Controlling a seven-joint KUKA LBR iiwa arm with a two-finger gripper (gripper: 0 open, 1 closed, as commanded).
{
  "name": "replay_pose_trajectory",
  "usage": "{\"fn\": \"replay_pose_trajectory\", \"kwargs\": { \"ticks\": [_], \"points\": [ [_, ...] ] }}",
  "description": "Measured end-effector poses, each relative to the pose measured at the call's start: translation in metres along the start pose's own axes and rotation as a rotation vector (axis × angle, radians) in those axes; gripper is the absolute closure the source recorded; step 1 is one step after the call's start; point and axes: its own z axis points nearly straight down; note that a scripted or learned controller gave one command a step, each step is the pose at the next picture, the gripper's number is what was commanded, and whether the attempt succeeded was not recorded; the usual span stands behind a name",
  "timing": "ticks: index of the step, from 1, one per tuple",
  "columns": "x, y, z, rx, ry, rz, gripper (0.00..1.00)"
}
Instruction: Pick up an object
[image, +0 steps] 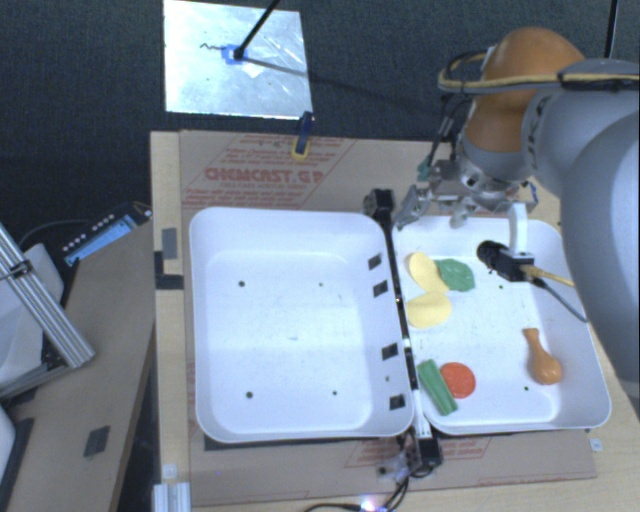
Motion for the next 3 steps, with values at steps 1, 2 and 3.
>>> {"fn": "replay_pose_trajectory", "kwargs": {
  "ticks": [1,2,3],
  "points": [
    [0.101,-0.002,-0.111,-0.003,0.003,-0.004,0.0],
    [0.093,-0.003,-0.115,0.005,-0.001,0.0,1.0],
    [0.183,0.001,-0.16,0.004,0.003,-0.002,1.0]
  ]
}}
